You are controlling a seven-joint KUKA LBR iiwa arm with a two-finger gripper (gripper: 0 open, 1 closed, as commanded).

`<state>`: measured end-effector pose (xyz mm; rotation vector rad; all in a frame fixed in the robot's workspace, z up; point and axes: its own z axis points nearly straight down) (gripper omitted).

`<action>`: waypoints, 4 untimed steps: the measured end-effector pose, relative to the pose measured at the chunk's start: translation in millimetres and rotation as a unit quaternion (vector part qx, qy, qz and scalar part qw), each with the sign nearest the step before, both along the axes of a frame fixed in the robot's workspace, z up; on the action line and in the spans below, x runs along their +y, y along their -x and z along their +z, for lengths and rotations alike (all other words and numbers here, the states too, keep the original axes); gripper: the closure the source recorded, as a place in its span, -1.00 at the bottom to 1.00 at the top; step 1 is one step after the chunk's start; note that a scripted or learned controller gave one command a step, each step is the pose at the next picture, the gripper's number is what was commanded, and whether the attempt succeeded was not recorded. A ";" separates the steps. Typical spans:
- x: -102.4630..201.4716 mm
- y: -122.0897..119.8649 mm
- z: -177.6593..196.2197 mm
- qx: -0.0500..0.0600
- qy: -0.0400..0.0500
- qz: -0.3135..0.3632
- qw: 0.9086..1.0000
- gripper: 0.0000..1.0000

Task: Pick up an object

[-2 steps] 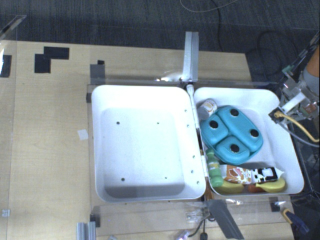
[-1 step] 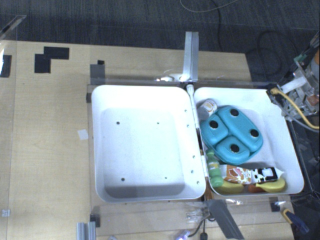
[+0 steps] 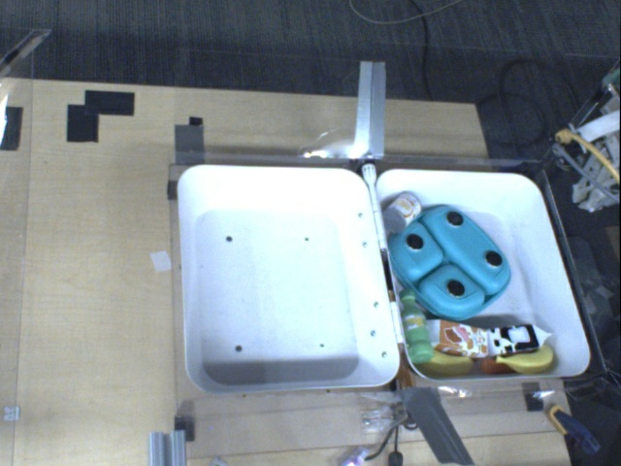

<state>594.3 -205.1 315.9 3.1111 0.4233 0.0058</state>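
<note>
While every object crowds the right bin [image 3: 543, 212], the teal four-holed toy [image 3: 449, 260] lies uppermost, its long axis running far-left to near-right; the fingers' state cannot be told.

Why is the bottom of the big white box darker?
In the camera view, the left bin has a soft grey shadow along its near wall, light from above brightens its floor, the small things beside the teal lid look blurry, and the clear sheet on the bench glints.

The teal four-holed piece [image 3: 449, 260] covers part of a small round container [image 3: 403, 207] at its far-left. The packet [image 3: 485, 338] overlaps the yellow item [image 3: 529, 361] and green item [image 3: 415, 326], both too small to identify.
</note>
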 end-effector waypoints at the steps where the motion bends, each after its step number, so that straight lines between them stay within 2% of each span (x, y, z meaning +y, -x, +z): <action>1: 0.5 -39.9 121.1 -0.001 0.000 -0.006 1.000 1.00; 2: 1.2 -69.7 119.8 0.000 0.000 -0.027 1.000 1.00; 4: 2.0 -68.9 102.9 0.000 0.000 -0.026 1.000 1.00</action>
